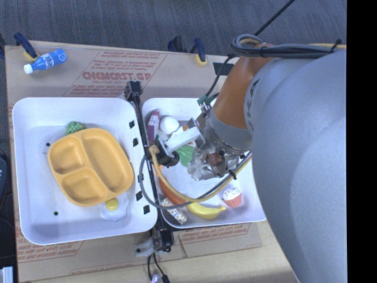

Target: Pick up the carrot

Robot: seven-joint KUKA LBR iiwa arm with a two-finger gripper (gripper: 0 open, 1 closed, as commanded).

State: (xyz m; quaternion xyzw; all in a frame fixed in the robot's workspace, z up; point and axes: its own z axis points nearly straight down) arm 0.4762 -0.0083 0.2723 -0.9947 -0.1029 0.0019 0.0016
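**Arm low over the right bin, carrot lying just below it**

The gripper (206, 164) hangs inside the right bin (254, 214), near its centre, the grey arm (294, 158) coming in from three o'clock. Whether it is spread or pressed together cannot be told; cables and the wrist body cover it, and nothing can be seen held.

The carrot (172, 192) lies at about seven o'clock from the gripper, a long orange shape slanting along the bin's left side, partly under a looping black cable (147, 187). A banana (206, 210) sits just below it at six o'clock, a cupcake (232, 197) at five o'clock, and a white egg (169, 124) at eleven o'clock.

In the left bin (29, 217) rests a yellow divided plate (88, 167), with a broccoli floret (74, 127) at its twelve o'clock edge and a fried egg (113, 208) at six. A small blue bottle (47, 59) lies on the cardboard beyond.

The arm likely sits low to search among crowded toys; the carrot's neighbours leave little room.
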